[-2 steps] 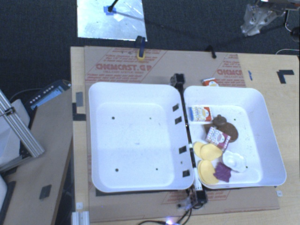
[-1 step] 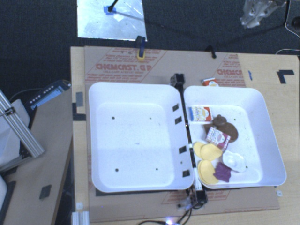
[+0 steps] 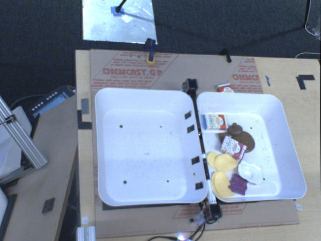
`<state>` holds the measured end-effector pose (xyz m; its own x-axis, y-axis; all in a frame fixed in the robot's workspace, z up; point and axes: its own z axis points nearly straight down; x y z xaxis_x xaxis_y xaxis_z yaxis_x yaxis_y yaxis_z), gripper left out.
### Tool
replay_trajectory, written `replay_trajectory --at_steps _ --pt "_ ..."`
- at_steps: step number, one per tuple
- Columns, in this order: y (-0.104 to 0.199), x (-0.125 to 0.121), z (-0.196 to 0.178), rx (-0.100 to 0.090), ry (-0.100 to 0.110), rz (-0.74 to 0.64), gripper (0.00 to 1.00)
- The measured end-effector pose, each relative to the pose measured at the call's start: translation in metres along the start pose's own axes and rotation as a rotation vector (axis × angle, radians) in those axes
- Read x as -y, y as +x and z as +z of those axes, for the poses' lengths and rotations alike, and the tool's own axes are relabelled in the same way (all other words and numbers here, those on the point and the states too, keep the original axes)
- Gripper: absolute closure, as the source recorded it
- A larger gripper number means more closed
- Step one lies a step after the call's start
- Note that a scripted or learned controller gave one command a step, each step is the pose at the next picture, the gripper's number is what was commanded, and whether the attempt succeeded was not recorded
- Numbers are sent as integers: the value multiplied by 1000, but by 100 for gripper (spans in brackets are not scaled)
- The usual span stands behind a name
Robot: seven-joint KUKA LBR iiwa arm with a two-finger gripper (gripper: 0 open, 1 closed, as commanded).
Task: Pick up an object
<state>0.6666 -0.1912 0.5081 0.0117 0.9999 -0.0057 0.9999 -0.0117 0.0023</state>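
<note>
Brown lumpy object [image 3: 242, 136] (rounded lobes) touching red-white packet [image 3: 231, 145].

Bench surroundings, seen from above

You see two shallow white plastic bins [image 3: 145, 97] side by side on a brown printed cardboard sheet [image 3: 165, 67]. A square reflective metal plate [image 3: 100, 14] lies on dark carpet [image 3: 40, 34] beyond. An aluminium extrusion rail [image 3: 22, 139] stands at left.
</note>
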Motion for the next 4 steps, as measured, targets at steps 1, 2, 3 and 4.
replay_trajectory --at_steps 1,2,3,4 --pt "7 -2 -29 -3 -3 -15 100" --pt "64 -1 84 -10 11 -21 100" --pt "141 0 -36 -6 -13 -24 100" --pt "66 -1 -28 -3 -2 -8 100"
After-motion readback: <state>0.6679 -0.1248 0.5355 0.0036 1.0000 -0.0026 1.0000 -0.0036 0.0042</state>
